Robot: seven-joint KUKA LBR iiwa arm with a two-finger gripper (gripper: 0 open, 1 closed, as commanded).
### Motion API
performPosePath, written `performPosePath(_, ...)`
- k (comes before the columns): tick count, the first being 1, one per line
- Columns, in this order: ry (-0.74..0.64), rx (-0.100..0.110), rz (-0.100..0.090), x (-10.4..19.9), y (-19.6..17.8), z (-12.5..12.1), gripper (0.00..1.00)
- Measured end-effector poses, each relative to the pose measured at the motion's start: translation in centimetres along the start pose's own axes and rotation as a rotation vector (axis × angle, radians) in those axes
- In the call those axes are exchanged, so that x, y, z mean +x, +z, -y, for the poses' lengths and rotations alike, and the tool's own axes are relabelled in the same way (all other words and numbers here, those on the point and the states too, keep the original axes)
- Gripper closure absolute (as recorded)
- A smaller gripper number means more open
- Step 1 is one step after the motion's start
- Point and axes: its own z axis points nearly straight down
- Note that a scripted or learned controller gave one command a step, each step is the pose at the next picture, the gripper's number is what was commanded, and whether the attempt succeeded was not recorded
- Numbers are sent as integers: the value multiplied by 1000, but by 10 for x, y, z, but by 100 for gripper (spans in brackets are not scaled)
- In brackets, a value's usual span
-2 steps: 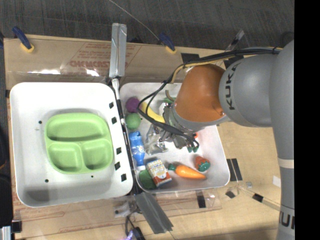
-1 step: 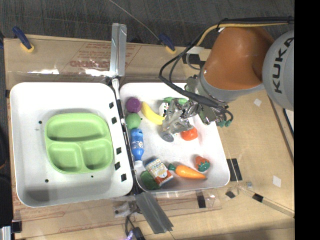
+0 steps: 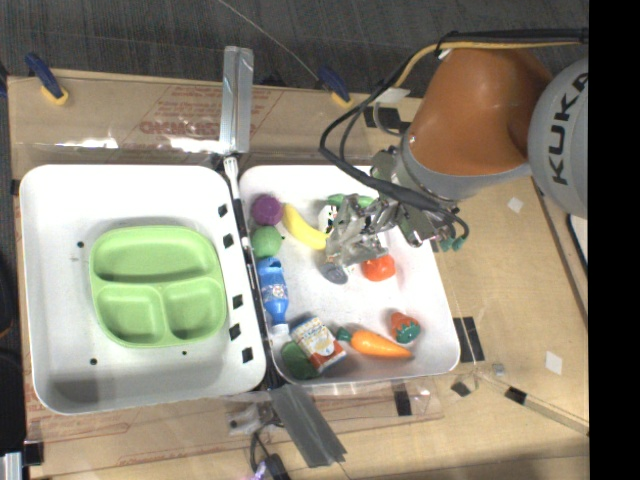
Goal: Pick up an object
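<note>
From above, the camera view is showing the bench with two shallow white bins sitting side by side, and the grey arm (image 3: pixel 560 138) with its orange band (image 3: pixel 470 108) is reaching in from the right, over the upper part of the right bin (image 3: pixel 440 338). The gripper (image 3: pixel 345 243) is hanging low inside that bin, its metal end pointing down and to the left, and it is sitting among the toys so closely that I cannot tell how it is set or whether it is grasping anything. A red-orange round toy (image 3: pixel 378 267) is lying just beside the tool on its right, touching or nearly touching it, and a yellow banana (image 3: pixel 303 227) is lying just to its left. Along the bin's left wall a purple ball (image 3: pixel 265 209) is resting above a green ball (image 3: pixel 266 241), with a blue bottle (image 3: pixel 272 288) lying lengthwise below them. Near the bottom wall a small printed carton (image 3: pixel 317 343) is sitting beside an orange carrot (image 3: pixel 380 344), and a small red and green toy (image 3: pixel 402 325) is lying just above the carrot's tip. The left bin (image 3: pixel 50 268) is holding a green divided tray (image 3: pixel 157 285) with three compartments, lying flat near its middle.
</note>
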Motion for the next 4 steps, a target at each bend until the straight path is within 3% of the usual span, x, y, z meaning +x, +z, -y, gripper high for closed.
performPosePath(2,-7,4,6,-4,-22,-1,100)
performPosePath(3,-10,-3,-7,-79,-22,30,100)
performPosePath(4,-12,0,-2,-80,-34,31,100)
